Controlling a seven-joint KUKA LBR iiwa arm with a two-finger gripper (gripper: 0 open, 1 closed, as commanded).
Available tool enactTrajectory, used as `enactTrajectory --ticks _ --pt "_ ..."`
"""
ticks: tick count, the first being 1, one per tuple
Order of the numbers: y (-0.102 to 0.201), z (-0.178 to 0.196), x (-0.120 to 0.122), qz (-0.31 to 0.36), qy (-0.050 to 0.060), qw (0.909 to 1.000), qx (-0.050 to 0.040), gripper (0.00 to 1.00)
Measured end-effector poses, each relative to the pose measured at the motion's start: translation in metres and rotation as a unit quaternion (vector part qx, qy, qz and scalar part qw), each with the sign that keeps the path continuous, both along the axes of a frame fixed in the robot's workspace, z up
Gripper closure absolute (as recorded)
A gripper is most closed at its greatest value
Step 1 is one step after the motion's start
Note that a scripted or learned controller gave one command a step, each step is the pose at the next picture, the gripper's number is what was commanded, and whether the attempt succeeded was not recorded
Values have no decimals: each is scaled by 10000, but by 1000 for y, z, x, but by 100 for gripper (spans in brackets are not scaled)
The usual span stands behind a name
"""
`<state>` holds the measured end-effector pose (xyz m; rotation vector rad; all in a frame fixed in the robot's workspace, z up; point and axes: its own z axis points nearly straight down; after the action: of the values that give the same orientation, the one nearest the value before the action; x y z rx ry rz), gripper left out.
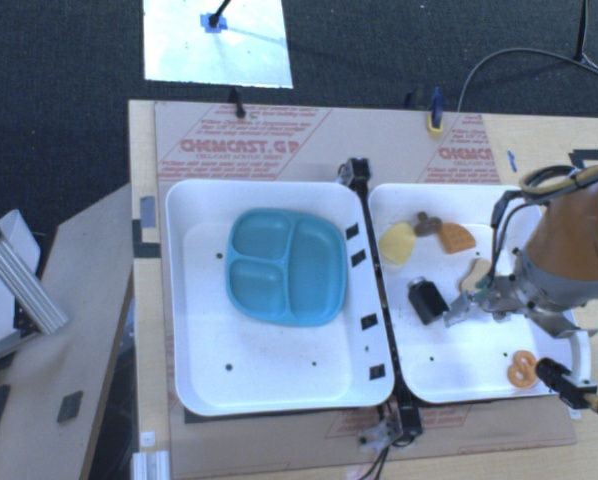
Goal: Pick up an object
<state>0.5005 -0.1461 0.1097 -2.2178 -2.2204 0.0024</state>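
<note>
Camera view: the hand (466, 309) hangs low in the right bin (449, 383), its state impossible to tell. A small black block (428, 300) lies just beside it, toward the bins' shared edge, long axis slanting; probably the nearest pick.
</note>
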Motion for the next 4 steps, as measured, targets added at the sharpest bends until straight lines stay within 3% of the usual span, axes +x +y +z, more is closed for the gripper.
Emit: enactTrajectory --ticks 1,2,4 --pt "0 -26 1 -4 -20 10000 -5 0" --pt "0 -13 2 1 -33 10000 -1 100" --pt "-5 81 5 20 -48 10000 -14 100"
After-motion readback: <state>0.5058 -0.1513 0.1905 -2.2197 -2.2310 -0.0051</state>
